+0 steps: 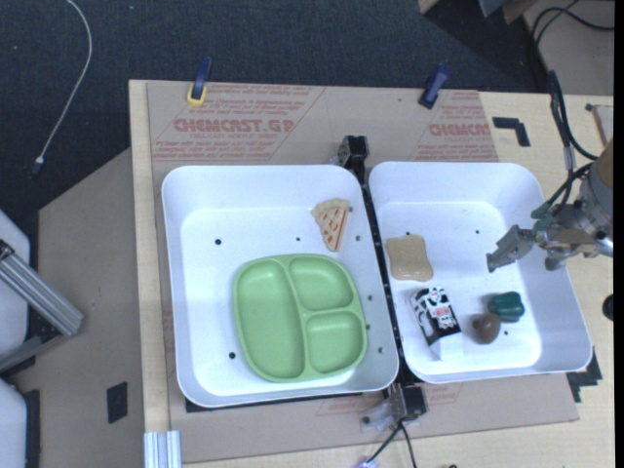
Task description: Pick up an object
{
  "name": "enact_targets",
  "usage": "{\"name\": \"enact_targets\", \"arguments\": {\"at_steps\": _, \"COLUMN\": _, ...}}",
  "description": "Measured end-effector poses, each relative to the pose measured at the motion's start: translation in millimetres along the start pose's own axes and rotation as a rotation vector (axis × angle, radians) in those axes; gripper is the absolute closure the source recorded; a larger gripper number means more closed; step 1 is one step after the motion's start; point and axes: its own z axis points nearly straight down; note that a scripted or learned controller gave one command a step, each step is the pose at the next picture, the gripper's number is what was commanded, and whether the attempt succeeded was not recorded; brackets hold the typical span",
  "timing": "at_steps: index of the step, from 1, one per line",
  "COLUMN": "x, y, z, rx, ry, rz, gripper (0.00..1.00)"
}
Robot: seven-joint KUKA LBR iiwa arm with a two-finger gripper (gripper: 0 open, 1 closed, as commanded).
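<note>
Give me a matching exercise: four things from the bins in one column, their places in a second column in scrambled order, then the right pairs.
Things:
1. green divided plate
2. waffle slice
3. bread slice
4. black-and-white carton

Places:
A. right bin, near its left wall, just above the carton
B. left bin, low in the middle
C. right bin, below the bread, left of the brown ball
D. left bin, upper right, near the divider

Pairs: 1-B, 2-D, 3-A, 4-C
</note>
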Motion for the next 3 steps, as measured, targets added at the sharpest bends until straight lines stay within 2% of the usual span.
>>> {"name": "enact_targets", "arguments": {"at_steps": 1, "x": 0.3, "y": 2.2, "z": -5.4, "rx": -0.012, "ry": -0.002, "rz": -0.004, "gripper": 0.00}}
{"name": "enact_targets", "arguments": {"at_steps": 2, "x": 5.6, "y": 4.3, "z": 57.0, "rx": -0.004, "ry": 0.001, "rz": -0.003, "gripper": 0.00}}
{"name": "enact_targets", "arguments": {"at_steps": 3, "x": 7.4, "y": 3.1, "z": 100.2, "rx": -0.004, "ry": 0.001, "rz": -0.003, "gripper": 0.00}}
